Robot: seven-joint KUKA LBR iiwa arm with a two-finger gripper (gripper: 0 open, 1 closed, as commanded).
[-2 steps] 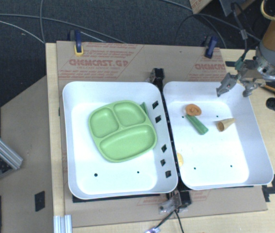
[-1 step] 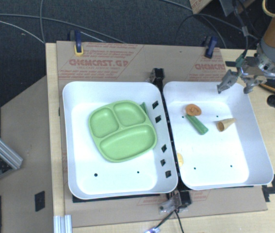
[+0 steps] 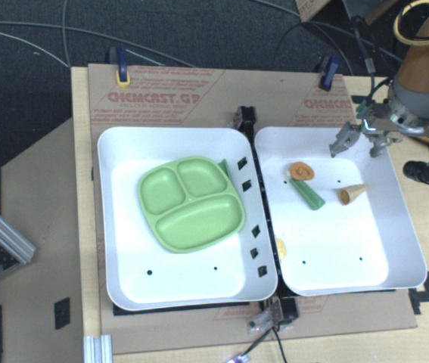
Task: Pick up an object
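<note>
In the right bin (image 3: 396, 225), a carrot (image 3: 306, 187) lies at about 10 o'clock, with a cone (image 3: 352, 194) just to its 3 o'clock. The hand (image 3: 359, 144) hovers at the bin's 1 o'clock rim, fingers spread wide, holding nothing. A green plate (image 3: 191, 203) sits in the left bin (image 3: 123, 263) on the desk (image 3: 93, 203).

Left bin (image 3: 116, 225): plain white, with small black dots on its floor.
Right bin (image 3: 380, 255): white, with the same small black dots.
Divided plate (image 3: 191, 203): pale green all over, no pattern.
Round slice (image 3: 301, 172): orange.
Stick-shaped piece (image 3: 307, 193): darker green.
Cone-shaped piece (image 3: 352, 194): tan.
Bench (image 3: 169, 89): light brown board with red lettering.
Clamps (image 3: 122, 65): blue with yellow.
Arm (image 3: 424, 66): grey with an orange band.
Pincer (image 3: 359, 144): metallic grey.
Floor (image 3: 32, 66): dark carpet, crossed by pale cables.
</note>
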